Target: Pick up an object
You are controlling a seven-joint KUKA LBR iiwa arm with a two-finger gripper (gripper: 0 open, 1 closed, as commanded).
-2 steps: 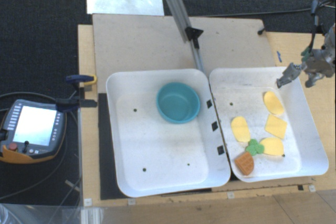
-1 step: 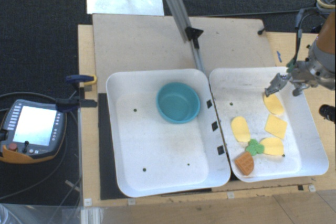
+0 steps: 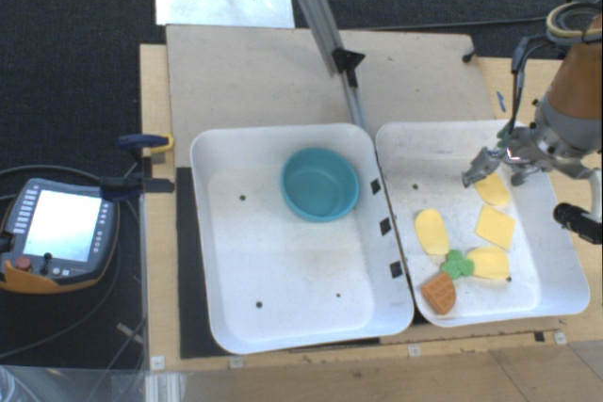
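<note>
The big grey arm (image 3: pixel 573 113) comes in from the right side. It has an orange band just above its wrist. It bends down low, and its gripper (image 3: pixel 492 167) at the end points toward the left, tilted a little downward.

The gripper (image 3: pixel 492 167) hangs over the right bin (image 3: pixel 556 297), just above a yellow piece (image 3: pixel 492 191).

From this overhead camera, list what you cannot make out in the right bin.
- Pincer: too small and blurred to tell whether it grips anything.
- Yellow piece under the pincer: its upper edge is hidden by the pincer.
- Green piece: too small to identify.
- Right bin: its right side is covered by the arm.
</note>
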